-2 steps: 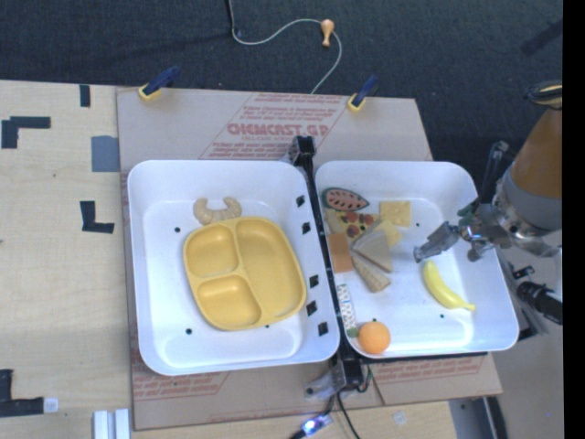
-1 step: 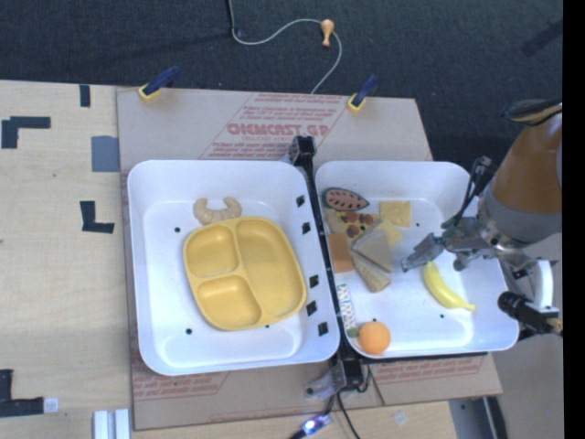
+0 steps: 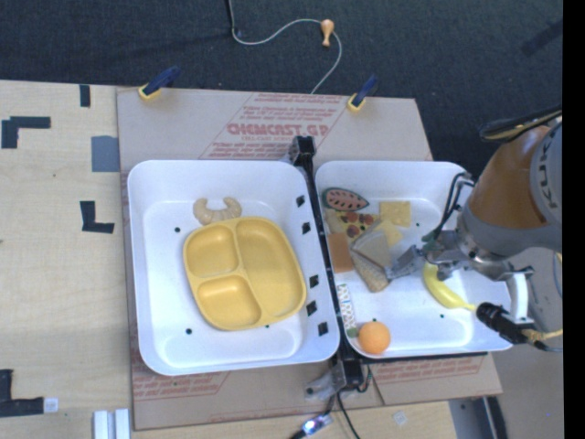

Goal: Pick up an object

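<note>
- The gripper (image 3: 409,262) is low inside the right bin (image 3: 430,337), its dark fingers (image 3: 402,265) pointing left at a grey wedge-shaped piece (image 3: 370,254) lying mid-bin.
- Whether those fingers are apart or closed, I cannot tell; they blur into the grey piece and nothing is clearly clamped between them.
- Just right of the gripper and below it lies a yellow banana (image 3: 445,293), on the bin floor, close under the wrist.
- Above the grey piece: a pale yellow cheese-like square (image 3: 395,213), and to its left a dark oval toy with red marks (image 3: 345,199).
- Down at the bin's near edge sits an orange ball (image 3: 374,337), well apart from the gripper.
- The arm (image 3: 516,199), grey with its orange band, comes in from the right over the bin's rim.
- Over in the left bin (image 3: 151,208): a yellow divided plate (image 3: 243,273), with a small beige curved piece (image 3: 217,210) touching its upper edge.
- Both bins rest on a cardboard sheet (image 3: 274,126) held by clamps.
</note>
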Robot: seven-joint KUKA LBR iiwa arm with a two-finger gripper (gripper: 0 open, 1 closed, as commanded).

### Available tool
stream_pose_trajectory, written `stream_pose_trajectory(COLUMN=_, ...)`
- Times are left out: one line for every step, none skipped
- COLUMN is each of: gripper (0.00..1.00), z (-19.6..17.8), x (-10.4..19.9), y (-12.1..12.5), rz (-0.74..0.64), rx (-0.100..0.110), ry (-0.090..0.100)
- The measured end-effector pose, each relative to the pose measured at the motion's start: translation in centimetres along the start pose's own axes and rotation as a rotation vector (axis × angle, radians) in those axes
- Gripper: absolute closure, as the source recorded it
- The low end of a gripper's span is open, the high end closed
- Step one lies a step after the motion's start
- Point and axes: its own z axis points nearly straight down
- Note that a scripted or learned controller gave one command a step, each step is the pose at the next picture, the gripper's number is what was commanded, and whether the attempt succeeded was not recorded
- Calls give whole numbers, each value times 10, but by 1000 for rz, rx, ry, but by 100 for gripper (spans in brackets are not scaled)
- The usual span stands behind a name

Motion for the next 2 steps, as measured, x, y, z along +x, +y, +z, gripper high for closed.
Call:
stream_pose_trajectory(gripper=0, z=28, x=-2, y=7, rz=3, rx=-27, ry=-7)
stream_pose_trajectory(gripper=100, z=19, x=0, y=7, rz=-3, rx=-24, ry=-7)
